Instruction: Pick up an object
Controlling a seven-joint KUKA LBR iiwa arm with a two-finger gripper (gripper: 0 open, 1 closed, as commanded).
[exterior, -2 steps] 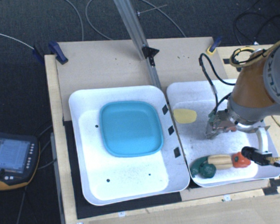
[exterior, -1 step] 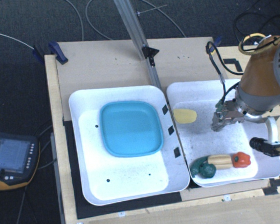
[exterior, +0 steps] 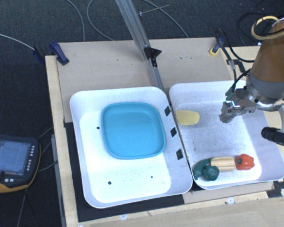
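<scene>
My gripper (exterior: 226, 114) hangs over the right bin (exterior: 199, 94), near its upper right part, with nothing visible between its fingers. A pale yellow lemon-shaped piece (exterior: 187, 117) lies at the bin's upper left, well to the left of the gripper. Along the bin's front wall lie a dark green object (exterior: 206, 171), a tan cylinder (exterior: 223, 164) and a red tomato-like piece (exterior: 244, 161), side by side and touching.
A blue square plate (exterior: 133, 130) sits in the left bin (exterior: 85, 139). A slanted metal pole (exterior: 133, 19) runs down to the gap between the bins. Clamps stand at the bench's back corners. A pendant (exterior: 11, 160) lies on the floor at left.
</scene>
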